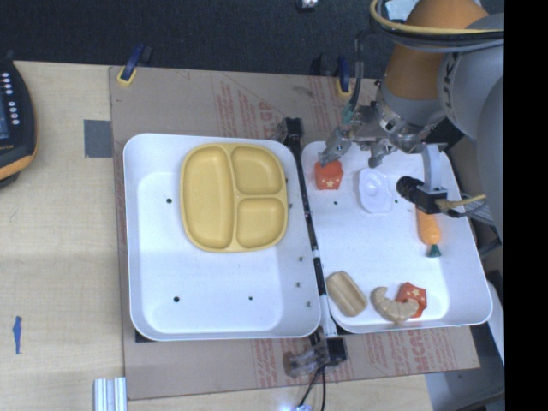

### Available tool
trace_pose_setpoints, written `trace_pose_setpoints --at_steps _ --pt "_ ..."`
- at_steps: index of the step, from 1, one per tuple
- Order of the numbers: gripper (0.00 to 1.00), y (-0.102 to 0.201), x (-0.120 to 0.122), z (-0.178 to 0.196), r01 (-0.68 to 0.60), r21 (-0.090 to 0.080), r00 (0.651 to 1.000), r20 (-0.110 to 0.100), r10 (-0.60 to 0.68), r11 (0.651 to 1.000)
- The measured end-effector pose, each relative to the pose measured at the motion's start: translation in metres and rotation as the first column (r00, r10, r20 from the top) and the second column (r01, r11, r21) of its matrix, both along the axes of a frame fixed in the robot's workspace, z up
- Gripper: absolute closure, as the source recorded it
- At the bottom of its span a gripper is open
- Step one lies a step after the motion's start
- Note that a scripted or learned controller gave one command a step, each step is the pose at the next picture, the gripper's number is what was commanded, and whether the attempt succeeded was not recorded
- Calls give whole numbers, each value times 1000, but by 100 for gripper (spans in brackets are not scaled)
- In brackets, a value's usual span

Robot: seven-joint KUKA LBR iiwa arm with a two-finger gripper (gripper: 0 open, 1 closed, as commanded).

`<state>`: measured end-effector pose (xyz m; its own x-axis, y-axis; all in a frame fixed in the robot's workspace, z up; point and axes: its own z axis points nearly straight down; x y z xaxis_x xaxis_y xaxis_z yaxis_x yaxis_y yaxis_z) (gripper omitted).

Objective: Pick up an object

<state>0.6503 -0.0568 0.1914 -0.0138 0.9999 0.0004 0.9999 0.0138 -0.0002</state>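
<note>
Yellow divided plate [233, 197] in left bin [154, 298]; black-orange pendant [13, 118] well left of bin; blue clamp [132, 65] above it.

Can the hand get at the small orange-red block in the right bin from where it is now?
Probably yes. The hand hovers just above the orange-red block, whose top is uncovered; the white piece lies apart from it, though the bin wall is close.

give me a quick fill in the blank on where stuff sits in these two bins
The yellow divided plate lies in the ____ bin.
The plate has ____ compartments.
The orange-red cube sits just below the ____.
The toy carrot lies near the right bin's ____ edge.

Missing words: left; three; tool; right
</note>
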Motion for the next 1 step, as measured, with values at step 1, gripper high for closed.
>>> trace_pose_setpoints --at_steps 1 --pt "0 21 -26 0 6 -1 1000 -7 -6 1000"
